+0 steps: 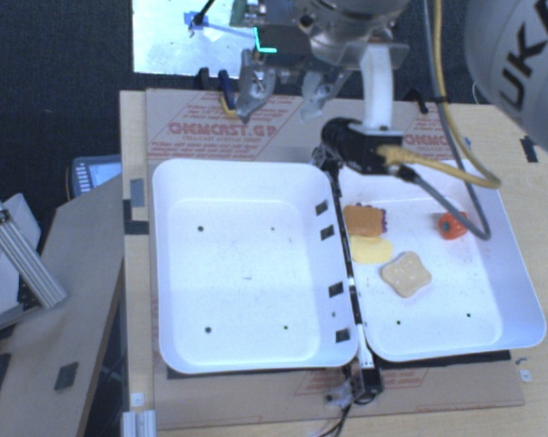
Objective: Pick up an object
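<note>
Pale wooden worktop (83, 244) under a brown cardboard sheet with red lettering (210, 130). Dark speckled floor (55, 62) surrounds it. Bright glossy rectangular panel (169, 25) at rear reflects light. Ribbed aluminium rail (19, 253) leans at left, just beside a grey tablet-like device (94, 175).

A single fixed camera is looking down at a slant from above the near edge of the bench, taking in both shallow white plastic bins (247, 271) side by side, with the grey arm (520, 35) entering from the right.
</note>
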Motion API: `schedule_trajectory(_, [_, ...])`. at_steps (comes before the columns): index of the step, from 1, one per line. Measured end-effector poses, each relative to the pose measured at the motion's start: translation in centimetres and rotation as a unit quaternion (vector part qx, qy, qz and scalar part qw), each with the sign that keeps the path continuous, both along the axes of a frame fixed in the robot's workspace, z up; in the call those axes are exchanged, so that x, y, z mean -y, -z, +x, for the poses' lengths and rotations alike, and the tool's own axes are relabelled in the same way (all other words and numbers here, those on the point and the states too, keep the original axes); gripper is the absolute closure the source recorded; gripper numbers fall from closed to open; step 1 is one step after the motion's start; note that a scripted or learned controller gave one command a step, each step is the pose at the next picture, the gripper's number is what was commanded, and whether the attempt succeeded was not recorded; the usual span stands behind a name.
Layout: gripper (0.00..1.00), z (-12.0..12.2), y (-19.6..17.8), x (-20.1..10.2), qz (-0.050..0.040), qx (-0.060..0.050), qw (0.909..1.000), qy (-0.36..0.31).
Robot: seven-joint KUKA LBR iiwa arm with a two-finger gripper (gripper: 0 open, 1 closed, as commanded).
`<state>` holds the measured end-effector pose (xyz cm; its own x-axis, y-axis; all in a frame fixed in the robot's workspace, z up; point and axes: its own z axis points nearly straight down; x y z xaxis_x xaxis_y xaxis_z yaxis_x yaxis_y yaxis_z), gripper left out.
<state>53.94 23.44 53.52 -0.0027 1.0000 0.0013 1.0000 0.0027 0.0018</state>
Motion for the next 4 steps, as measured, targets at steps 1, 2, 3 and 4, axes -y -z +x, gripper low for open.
schedule_trajectory(1, [0.00,-5.6,10.0,0.0,-0.0026,-0.006,1.0000,-0.002])
schedule_trajectory(2, [1.00,-5.2,8.3,0.0,0.0004,0.000,1.0000,-0.002])
schedule_trajectory(3, [1.00,-5.6,35.3,0.1,-0.0039,-0.008,1.0000,0.001])
schedule_trajectory(4, [1.00,-5.1,25.3,0.0,0.0018,0.004,1.0000,0.000])
